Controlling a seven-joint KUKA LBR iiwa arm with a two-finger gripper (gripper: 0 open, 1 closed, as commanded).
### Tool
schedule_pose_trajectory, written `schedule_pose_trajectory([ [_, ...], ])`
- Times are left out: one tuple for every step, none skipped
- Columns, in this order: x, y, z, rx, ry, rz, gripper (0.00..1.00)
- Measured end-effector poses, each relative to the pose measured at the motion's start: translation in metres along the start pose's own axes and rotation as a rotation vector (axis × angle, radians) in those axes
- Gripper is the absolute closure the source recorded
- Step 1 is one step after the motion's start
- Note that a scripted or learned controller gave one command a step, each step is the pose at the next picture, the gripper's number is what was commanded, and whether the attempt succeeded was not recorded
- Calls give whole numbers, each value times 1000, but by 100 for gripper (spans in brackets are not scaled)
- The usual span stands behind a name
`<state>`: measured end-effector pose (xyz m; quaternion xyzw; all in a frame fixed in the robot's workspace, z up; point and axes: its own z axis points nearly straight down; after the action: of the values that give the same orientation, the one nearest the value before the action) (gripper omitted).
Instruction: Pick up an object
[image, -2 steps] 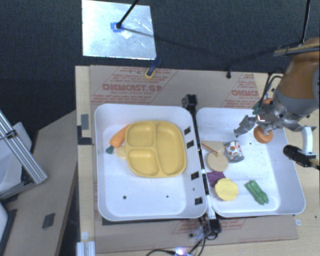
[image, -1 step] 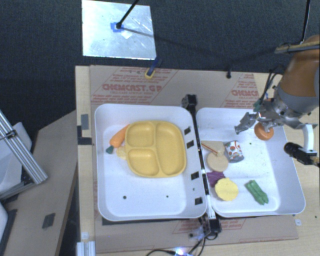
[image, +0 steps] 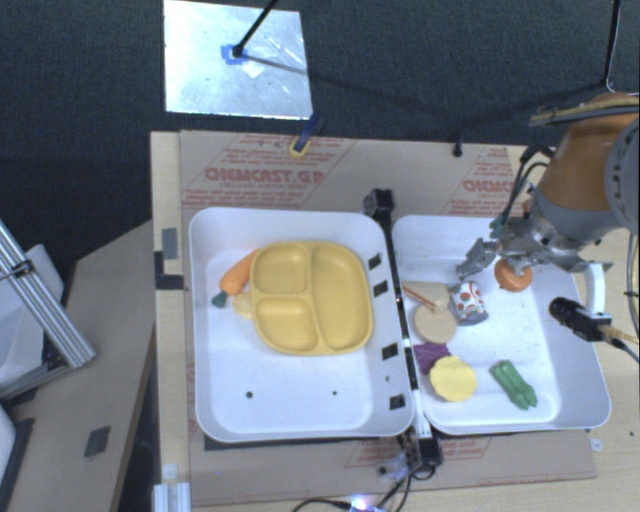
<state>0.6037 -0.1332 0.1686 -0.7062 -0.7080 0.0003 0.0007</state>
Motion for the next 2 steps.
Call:
schedule_pose_trajectory([
  [8, 1, 60, 1, 0, -2, 0],
  [7, 3, 81, -6, -1, 0, 0],
])
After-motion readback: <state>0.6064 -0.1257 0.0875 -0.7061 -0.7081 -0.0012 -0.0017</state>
